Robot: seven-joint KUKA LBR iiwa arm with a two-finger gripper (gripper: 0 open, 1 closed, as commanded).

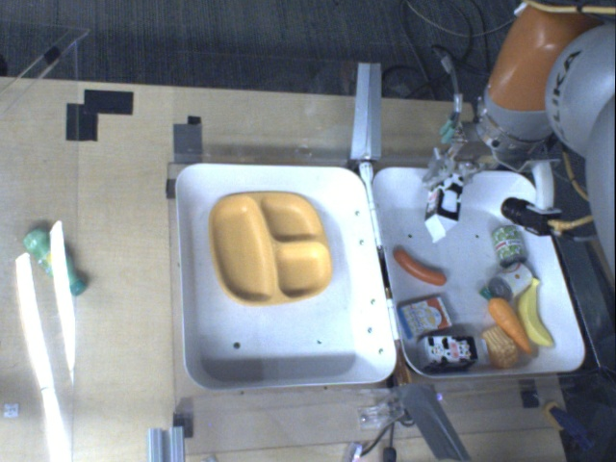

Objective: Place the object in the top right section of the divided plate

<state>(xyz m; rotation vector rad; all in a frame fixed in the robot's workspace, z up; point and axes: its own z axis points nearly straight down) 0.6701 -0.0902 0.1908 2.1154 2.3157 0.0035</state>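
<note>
A yellow divided plate [269, 246] lies in the left bin [279, 364], with one long section on its left and two smaller ones on its right. Its top right section [292, 218] holds nothing. My gripper [441, 212] hangs over the upper left part of the right bin [472, 248], apart from the plate. Just below and left of it lies a red sausage [420, 267]. Nothing shows in the gripper's grasp.
The right bin also holds a green can [508, 243], a banana [534, 314], a carrot [508, 323], a piece of bread [500, 346], a small box [423, 314] and a black and white carton [449, 349]. A metal divider [366, 114] separates the bins.
</note>
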